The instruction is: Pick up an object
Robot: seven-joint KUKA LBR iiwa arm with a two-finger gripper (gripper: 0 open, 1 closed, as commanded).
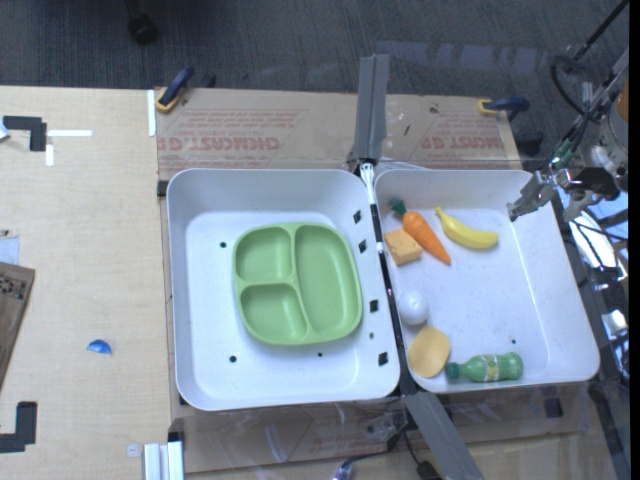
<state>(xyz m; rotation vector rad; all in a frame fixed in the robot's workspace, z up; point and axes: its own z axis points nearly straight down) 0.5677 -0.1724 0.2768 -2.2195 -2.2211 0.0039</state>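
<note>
Pale wooden surface (80, 268) is carrying two shallow white bins. Yellow plastic banana (466, 231) and orange toy carrot (427, 236) are lying untouched in the right bin (560, 298). Grey end effector (528, 200) is hovering over its far-right rim, carrying nothing; nothing is picked yet.

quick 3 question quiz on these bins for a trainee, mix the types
1. True or false: the green divided plate lies in the left bin.
2. Which item lies nearest the right bin's front edge? A carrot B green bottle C banana
3. Fill in: the gripper is at the right bin's ____ right corner.

Key: 1 true; 2 B; 3 far
</note>
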